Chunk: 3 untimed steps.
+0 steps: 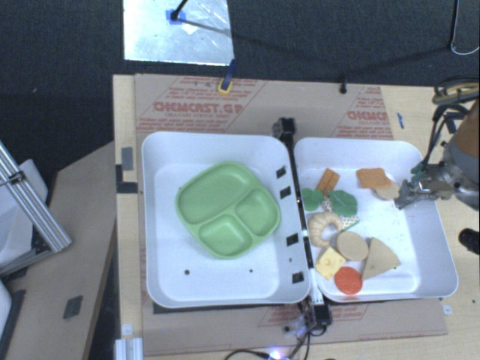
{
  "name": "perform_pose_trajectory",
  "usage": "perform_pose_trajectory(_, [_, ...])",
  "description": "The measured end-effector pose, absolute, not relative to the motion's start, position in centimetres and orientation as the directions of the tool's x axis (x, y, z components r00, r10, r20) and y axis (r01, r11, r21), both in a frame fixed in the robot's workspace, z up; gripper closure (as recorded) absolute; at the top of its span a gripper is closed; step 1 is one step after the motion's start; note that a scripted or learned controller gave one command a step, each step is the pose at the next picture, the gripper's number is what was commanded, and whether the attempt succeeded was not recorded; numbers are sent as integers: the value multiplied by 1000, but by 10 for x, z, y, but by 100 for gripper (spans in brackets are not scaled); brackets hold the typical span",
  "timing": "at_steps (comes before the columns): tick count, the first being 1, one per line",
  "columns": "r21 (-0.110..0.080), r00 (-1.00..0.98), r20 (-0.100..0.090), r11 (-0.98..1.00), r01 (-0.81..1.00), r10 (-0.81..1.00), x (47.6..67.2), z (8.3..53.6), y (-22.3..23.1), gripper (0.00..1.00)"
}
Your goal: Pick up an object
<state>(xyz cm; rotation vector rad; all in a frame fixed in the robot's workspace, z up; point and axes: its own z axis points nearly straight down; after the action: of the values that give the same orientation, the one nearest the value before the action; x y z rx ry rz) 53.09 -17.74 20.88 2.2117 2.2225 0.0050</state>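
The right bin [431, 223] holds several toy foods: an orange cracker [328, 181], green leaves [342, 201], a croissant [323, 226], a tan round slice [351, 245], a yellow cheese cube [330, 262], a red tomato slice [348, 280], a tan wedge [381, 256] and a toast piece [374, 178]. A pale piece [388, 193] lies beside the toast. My gripper [409, 194] hangs at the bin's right side, just right of the toast and pale piece. I see nothing between its fingers.
The left bin [161, 201] carries a green divided plate [228, 209]. A black divider with clips [294, 201] runs between the bins. A cardboard sheet lies under both. A metal plate [177, 21] lies at the back.
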Motion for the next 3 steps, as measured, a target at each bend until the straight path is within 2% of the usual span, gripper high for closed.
perform_pose_trajectory(1, [4,-5,-1,5,1000,1000,532,225,-177,100])
perform_pose_trajectory(2, [2,-9,2,9,1000,1000,537,224,-131,100])
perform_pose_trajectory(3, [3,-11,2,11,1000,1000,555,233,-75,100])
